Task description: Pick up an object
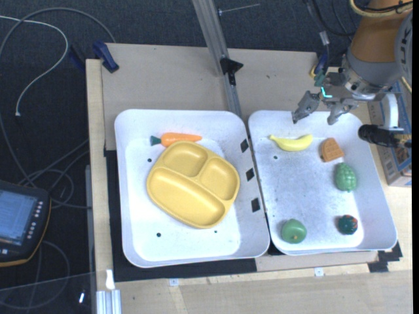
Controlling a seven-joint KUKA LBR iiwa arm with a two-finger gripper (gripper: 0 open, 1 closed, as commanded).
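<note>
Bright even overhead light, soft shadows; mild glare on bins, slightly soft pic

No writing, label, brand, number or sign can be read anywhere here. The tablet at the left edge shows a lit screen, but its contents are too small and blurred to make out — the same goes for the box at the right edge.

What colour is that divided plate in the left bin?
Yellow. The divided plate shows plainly in the camera view, lying in the left bin.
</note>
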